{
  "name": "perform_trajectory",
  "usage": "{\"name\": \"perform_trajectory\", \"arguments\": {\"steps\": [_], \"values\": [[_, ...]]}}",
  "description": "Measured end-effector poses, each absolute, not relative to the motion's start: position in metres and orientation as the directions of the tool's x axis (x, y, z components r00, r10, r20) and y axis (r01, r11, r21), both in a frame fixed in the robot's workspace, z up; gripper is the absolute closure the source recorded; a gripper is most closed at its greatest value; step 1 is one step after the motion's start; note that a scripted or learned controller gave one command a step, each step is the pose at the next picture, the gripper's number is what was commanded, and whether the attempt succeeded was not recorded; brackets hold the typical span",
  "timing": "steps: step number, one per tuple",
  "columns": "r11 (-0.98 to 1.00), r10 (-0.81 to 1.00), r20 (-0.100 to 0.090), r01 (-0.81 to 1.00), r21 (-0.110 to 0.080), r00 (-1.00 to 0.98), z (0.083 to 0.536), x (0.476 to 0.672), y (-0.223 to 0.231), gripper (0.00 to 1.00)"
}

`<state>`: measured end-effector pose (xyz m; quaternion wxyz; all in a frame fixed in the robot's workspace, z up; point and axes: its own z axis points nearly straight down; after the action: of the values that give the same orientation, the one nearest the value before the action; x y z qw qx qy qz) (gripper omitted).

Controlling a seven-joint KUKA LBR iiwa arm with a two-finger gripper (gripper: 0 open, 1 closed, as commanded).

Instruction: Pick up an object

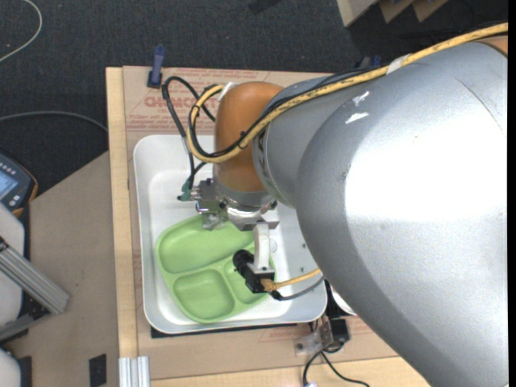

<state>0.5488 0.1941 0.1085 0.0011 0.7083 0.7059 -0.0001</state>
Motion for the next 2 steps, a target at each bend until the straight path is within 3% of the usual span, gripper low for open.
{"name": "perform_trajectory", "arguments": {"steps": [1, 2], "values": [[0.005, 1.000, 0.004, 1.000, -0.001, -0.005, 0.183, 0.476, 0.228, 1.00], [-0.003, 1.000, 0.005, 1.000, 0.022, 0.003, 0.349, 0.552, 0.188, 1.00]]}}
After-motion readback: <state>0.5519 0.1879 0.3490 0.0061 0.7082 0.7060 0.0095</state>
